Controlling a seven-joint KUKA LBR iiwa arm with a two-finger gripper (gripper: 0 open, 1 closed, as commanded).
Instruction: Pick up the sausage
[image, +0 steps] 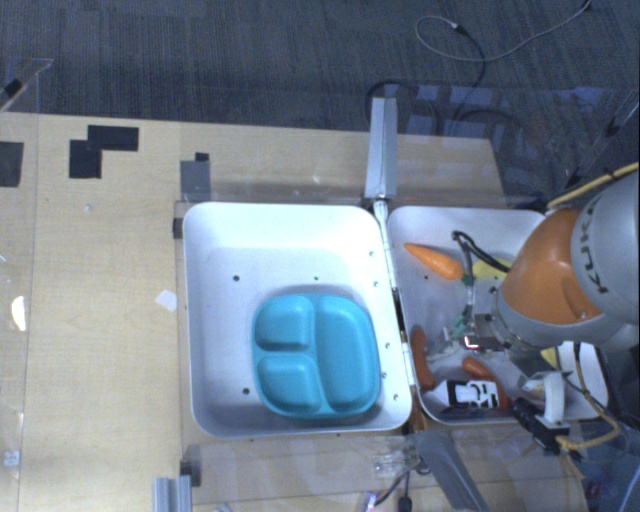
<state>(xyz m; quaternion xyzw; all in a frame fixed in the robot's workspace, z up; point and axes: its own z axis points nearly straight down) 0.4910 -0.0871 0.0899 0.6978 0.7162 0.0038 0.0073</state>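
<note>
- Reaching in from three o'clock, the grey arm (575, 270) with its orange band hangs over the right bin (520, 225), covering much of that bin's far side; I judge it is poised above the clutter to go for the sausage.
- The wooden table (100, 300) carries both bins side by side, so that things in one sit close to the other.
- The left bin (230, 250) holds a blue divided tray (316, 353) towards its six o'clock side, lying flat and well apart from the task.
- The right bin is the crowded one, with its things pushed towards the wall it shares with the left bin.
- An orange carrot (435, 260) lies at the right bin's eleven o'clock, clear of the arm.
- The sausage (421, 358), reddish-brown, lies along the shared wall at the bin's eight o'clock, just beside that wall, which I judge leaves little room on that side.
- A black-and-white object (470, 393) sits at six o'clock, near the sausage's lower end.
- The claw (470, 335) sits low beneath the wrist, near the sausage but not on it; whether it is open or closed I cannot tell.
</note>
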